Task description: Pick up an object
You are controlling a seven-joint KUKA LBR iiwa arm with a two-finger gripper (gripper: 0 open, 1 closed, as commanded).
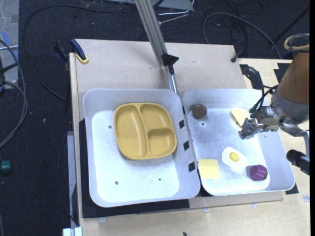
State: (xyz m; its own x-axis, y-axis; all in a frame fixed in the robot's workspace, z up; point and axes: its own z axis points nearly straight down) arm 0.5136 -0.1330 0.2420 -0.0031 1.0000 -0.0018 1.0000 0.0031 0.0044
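Right bin [275, 181]: open floor mid-left, betw brown round piece [199, 111] at top and yellow square [208, 168] at bottom. Crowded lower right: fried egg [233, 159] just beside purple piece [257, 172], tight gap. Pale yellow wedge [239, 116] near upper right, gripper [248, 130] hanging just beside it, arm blocking right rim. Left bin [98, 181]: yellow divided tray [145, 131] taking up centre and top; bare floor along bottom and left side. Slanted metal pole [152, 26] crossing above bench, ending at bins' seam.

The pale wooden tabletop [128, 65] carries two shallow white bins side by side. The left bin [103, 181] and right bin [283, 176] touch along their inner edges.
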